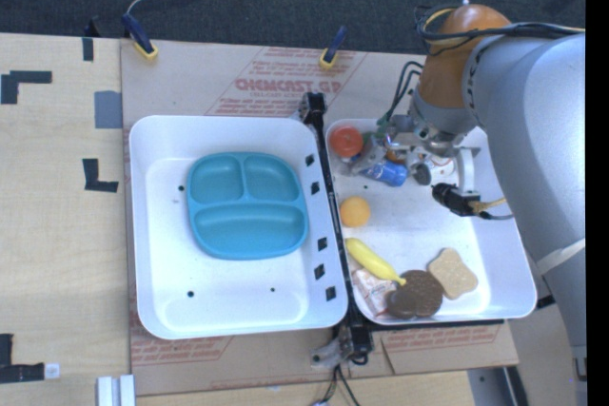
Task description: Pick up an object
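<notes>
Camera view looks down on two white bins that stand side by side on a sheet of brown cardboard (276,86), and I take the right bin (495,285) as the landmark for all places. The grey arm (533,109) with its orange band (447,62) comes in from the right and bends down over the far part of the right bin. Its gripper (404,152) is low in the far left part of this bin, among several small things; whether the claw is spread or pressed together I cannot tell, because the wrist and the clutter hide it. Just beside the gripper, toward the far left corner of the right bin, there is a red round object (346,142), and a blue object (388,173) lies directly under the gripper, maybe touching it. A small orange ball (355,211) rests near the left wall of the right bin, about the middle of its length. In the near part of the bin lie a yellow banana (371,260), a dark brown round cookie (415,294) and a slice of toast (451,272); the cookie and the toast are touching, and the banana ends at the cookie. To the left of the right bin, wall against wall, stands the left bin (157,233), and a blue divided plate (247,204) lies in its middle. Two yellow and blue clamps (141,38) hold the cardboard at its far edge, behind both bins.
</notes>
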`<state>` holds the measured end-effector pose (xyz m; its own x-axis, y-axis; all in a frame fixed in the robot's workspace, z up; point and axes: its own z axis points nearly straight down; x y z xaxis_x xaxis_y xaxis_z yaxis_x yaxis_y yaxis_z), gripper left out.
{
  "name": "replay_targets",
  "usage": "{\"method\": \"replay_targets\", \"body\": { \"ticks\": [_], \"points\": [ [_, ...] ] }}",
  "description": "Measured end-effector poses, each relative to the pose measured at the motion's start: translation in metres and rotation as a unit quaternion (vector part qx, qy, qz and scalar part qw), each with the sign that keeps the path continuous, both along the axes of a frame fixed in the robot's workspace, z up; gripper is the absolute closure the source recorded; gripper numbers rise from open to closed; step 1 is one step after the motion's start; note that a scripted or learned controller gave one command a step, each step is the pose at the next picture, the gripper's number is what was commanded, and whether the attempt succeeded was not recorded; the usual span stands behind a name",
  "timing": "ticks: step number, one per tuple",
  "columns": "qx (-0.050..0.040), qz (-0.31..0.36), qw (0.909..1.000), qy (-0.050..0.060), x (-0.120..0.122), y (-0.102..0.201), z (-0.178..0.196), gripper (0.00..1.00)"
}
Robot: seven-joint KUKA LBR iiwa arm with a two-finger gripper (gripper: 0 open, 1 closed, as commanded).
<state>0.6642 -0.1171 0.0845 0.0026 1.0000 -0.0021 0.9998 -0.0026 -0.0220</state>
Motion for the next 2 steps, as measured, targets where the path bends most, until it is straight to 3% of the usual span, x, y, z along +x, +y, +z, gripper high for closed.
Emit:
{"method": "replay_targets", "body": {
  "ticks": [1, 2],
  "points": [
    [-0.0028, -0.001, 1.0000, 0.000, 0.000, 0.003, 0.000, 0.00],
    [0.0049, 0.001, 1.0000, 0.001, 0.001, -0.007, 0.000, 0.00]
  ]
}}
